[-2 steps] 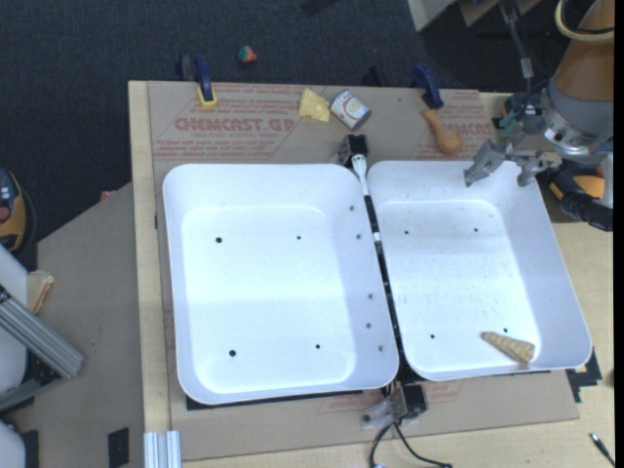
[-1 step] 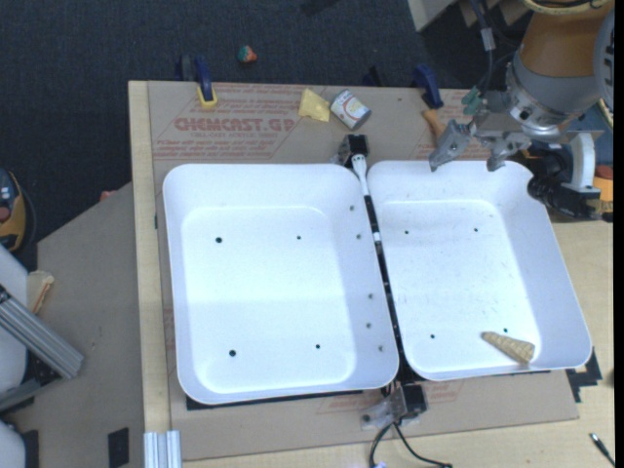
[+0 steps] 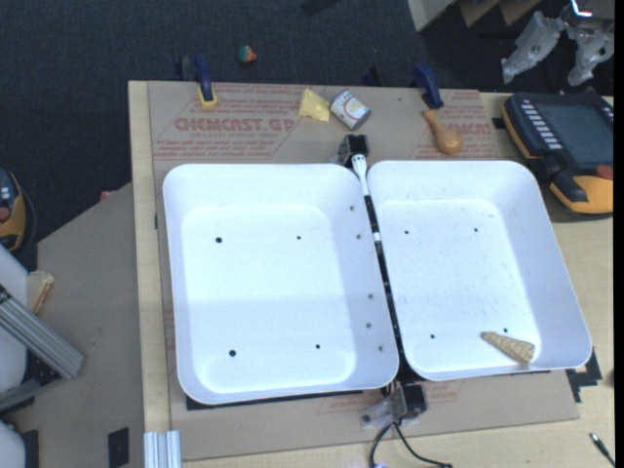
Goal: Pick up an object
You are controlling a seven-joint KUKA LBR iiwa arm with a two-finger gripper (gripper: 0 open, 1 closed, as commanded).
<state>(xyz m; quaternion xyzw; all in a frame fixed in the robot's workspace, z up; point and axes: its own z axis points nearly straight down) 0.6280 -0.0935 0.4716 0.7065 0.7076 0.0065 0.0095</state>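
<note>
In the near right corner of the right-hand shallow white plastic bin (image 3: 458,170), a small tan cone-shaped piece (image 3: 507,345) lies on its side, its tip pointing toward the left bin and its wider end just beside the bin's front wall. The left-hand shallow white plastic bin (image 3: 253,172) sits touching the right one along a dark seam. Both bins rest on a flat brown board with red lettering (image 3: 244,125). On the far strip of that board, behind the bins, lie a yellow wedge-shaped block (image 3: 314,106), a small white and orange box (image 3: 350,109) just beside it, and an orange-brown pear-shaped wooden piece (image 3: 444,135) farther right. Two blue clamps (image 3: 204,78) grip the board's far edge. A small multicoloured ball (image 3: 248,55) lies on the dark carpet beyond the board. A black and orange handheld control pendant (image 3: 565,144) rests at the right of the bench, well apart from the cone.
</note>
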